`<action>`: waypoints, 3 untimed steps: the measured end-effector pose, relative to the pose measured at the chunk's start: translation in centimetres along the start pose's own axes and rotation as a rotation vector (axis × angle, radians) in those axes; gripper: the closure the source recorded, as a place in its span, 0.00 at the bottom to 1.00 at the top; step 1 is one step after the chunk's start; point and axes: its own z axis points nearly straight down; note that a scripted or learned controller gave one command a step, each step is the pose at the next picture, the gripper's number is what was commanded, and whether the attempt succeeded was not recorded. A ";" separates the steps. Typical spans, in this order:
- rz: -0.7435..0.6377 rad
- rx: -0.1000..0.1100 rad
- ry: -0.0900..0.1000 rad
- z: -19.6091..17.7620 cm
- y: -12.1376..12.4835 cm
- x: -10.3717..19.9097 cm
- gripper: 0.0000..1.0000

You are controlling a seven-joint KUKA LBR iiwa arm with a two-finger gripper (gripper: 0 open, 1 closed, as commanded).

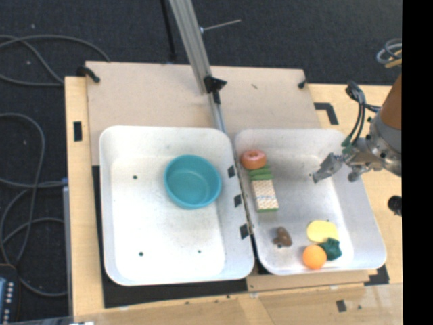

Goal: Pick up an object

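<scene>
Nearest the camera, along the near wall of the right-hand shallow white plastic bin (379, 249), a small round orange ball (314, 256) is sitting against a dark green lumpy toy (332, 250), with a yellow rounded lemon-shaped piece (321, 231) just behind them and a small brown knobbly lump (282, 237) to one side. All of these are lying below the two-finger metal gripper (336, 170) in the picture, toward the camera.

That gripper is hanging over the far right part of the same bin with nothing between its fingers. One finger (325, 168) is sticking out toward the bin's middle and a second is pointing downward beside it, so the pair looks spread apart.

Out ahead of the fingertips, well apart from them and hard against the wall shared with the other bin, a flat rectangular sponge-like block with a green end (264, 190) is lying with its long axis running from far to near, roughly crosswise to the reaching arm. An orange-pink ring like a small doughnut (254, 159) is touching its far end.

Beyond that wall, a shallow teal plastic bowl (193, 181) is resting in the left-hand white bin (122, 249), farthest from the gripper.

In my judgement the yellow, orange and green cluster is the closest candidate, calling for a move toward the camera and then a descent.
</scene>
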 end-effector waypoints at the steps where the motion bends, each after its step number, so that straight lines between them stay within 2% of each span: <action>1: 0.000 0.000 0.000 0.0 0.0 0.0 0.00; 3: 0.005 0.005 -0.003 8.6 0.1 0.4 0.00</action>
